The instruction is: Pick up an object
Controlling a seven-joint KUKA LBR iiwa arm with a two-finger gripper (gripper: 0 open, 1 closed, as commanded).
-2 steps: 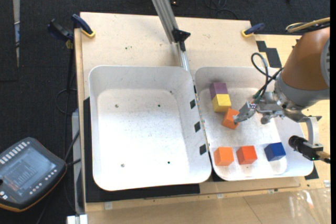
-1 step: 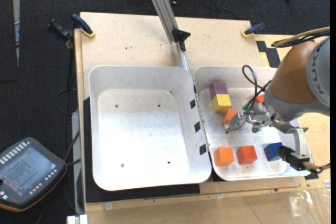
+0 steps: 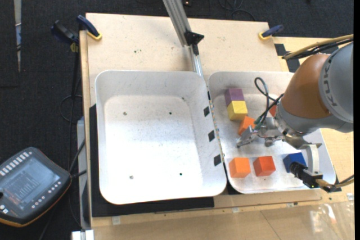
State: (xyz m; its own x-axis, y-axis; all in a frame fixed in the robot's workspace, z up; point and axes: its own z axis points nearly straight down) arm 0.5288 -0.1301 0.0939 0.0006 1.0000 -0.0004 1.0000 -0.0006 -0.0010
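Gripper [image 3: 251, 135] hung low in the right bin [image 3: 292, 185], fingers [image 3: 243, 142] pointing left-down toward the bin's middle; looked slightly apart, w/ an orange piece [image 3: 245, 123] right at the tips, but can't tell if it sat between them or just beside, so no hold claimed. Nearest target was that orange piece, touching or just above-left of the tips. Yellow block [image 3: 237, 109] lay just beyond it, purple block [image 3: 234, 95] behind that, both toward the far wall. Two orange cubes [image 3: 240, 167] and [image 3: 264, 166] sat near the front rim, below the tips; blue block [image 3: 293, 162] under the wrist side. Room: tight cluster up-left, dividing rim close on the left; left bin [image 3: 112, 87] well apart. Judgement: short reach, little clearance round the piece.
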